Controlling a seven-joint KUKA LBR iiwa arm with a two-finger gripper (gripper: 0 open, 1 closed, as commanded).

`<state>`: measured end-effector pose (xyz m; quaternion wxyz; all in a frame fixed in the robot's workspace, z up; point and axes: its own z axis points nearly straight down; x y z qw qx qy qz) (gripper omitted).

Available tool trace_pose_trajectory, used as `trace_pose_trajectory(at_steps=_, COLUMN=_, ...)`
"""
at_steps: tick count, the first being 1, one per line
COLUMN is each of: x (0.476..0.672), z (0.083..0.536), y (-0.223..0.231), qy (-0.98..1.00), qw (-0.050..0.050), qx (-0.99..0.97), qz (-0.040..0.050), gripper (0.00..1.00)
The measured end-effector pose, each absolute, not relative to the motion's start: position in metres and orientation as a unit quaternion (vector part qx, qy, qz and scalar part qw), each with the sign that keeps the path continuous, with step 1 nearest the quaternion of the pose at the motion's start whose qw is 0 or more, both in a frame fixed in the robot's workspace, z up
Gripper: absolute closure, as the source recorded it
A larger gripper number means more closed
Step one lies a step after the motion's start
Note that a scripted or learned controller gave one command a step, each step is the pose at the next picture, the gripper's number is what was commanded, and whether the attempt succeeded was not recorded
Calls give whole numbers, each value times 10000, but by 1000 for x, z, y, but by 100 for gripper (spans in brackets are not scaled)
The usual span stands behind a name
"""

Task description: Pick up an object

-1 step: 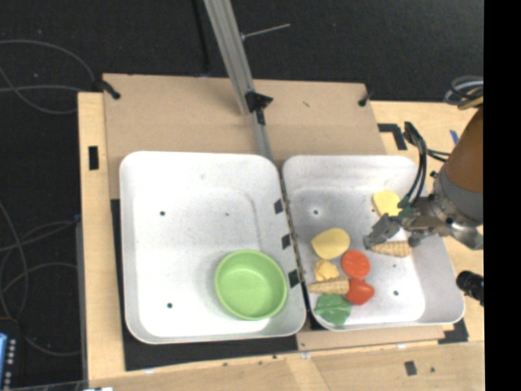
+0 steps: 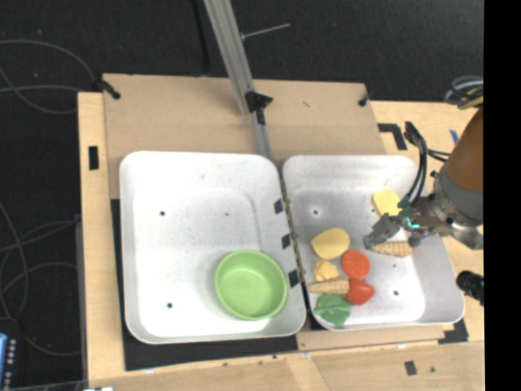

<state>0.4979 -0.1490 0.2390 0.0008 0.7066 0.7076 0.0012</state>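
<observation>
My gripper (image 2: 383,236) reaches into the right bin (image 2: 342,173) from the right, low over its right half. Just below its dark fingers lies a tan corn-like piece (image 2: 394,249), touching or nearly touching them. A yellow block (image 2: 386,201) sits just above the gripper. To the left lie a yellow lemon-like piece (image 2: 330,242), a small yellow piece (image 2: 326,270), two red pieces (image 2: 356,264) (image 2: 361,292), a tan stick (image 2: 328,287) and a green piece (image 2: 332,308).
The left bin (image 2: 179,194) holds a green bowl (image 2: 250,283) near its front right corner. A grey metal pole (image 2: 232,43) slants up from between the bins. Cables hang by the arm at the right.
</observation>
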Motion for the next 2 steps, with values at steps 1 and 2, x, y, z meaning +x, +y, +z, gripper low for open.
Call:
trace_pose_trajectory(at_steps=1, x=500, z=188, y=-160, qy=7066, qw=-6, qx=7076, qz=-18, gripper=0)
trace_pose_trajectory(at_steps=2, x=489, z=138, y=-163, qy=7066, qw=-11, qx=7076, qz=-19, gripper=0)
